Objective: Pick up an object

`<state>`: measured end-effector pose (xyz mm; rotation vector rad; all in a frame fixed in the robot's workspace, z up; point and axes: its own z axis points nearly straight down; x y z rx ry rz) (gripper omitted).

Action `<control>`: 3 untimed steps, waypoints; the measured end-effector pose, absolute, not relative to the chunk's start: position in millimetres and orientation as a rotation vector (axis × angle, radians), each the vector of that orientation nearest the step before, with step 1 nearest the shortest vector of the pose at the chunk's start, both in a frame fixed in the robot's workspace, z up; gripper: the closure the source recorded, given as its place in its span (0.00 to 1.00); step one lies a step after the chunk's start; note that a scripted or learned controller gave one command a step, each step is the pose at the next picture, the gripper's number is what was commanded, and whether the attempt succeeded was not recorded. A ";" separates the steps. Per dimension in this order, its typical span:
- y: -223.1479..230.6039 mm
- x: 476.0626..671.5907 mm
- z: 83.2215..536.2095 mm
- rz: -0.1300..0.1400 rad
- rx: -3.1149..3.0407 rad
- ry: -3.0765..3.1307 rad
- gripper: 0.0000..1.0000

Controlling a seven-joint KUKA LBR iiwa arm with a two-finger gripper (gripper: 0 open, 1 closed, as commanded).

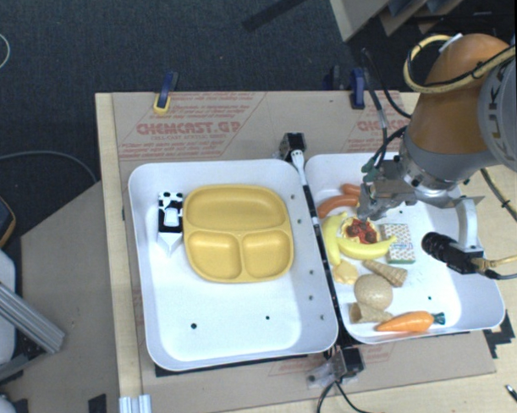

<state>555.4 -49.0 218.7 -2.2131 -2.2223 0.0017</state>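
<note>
My gripper (366,211) hangs low over the back left part of the right bin (478,297). It is right above a small red item (361,232) that lies on a yellow banana (345,248). Just behind it lie orange sausages (333,205). I see nothing lifted in the gripper. In front of the banana are a patterned pale block (401,242), a cone (389,274), a tan lump (372,292) and an orange carrot (406,322).
The left bin (220,321) holds a yellow divided plate (238,232) and a small black-and-white item (170,214) at its back left. A black cylinder (445,250) juts from the arm over the right bin. Clamps sit at the bench's back edge.
</note>
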 end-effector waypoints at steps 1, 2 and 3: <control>-4.2 540.7 214.1 0.001 -2.213 -2.223 1.00; 48.0 519.0 227.0 -0.001 -2.211 -2.225 1.00; 49.3 528.4 214.0 0.005 -2.218 -2.220 1.00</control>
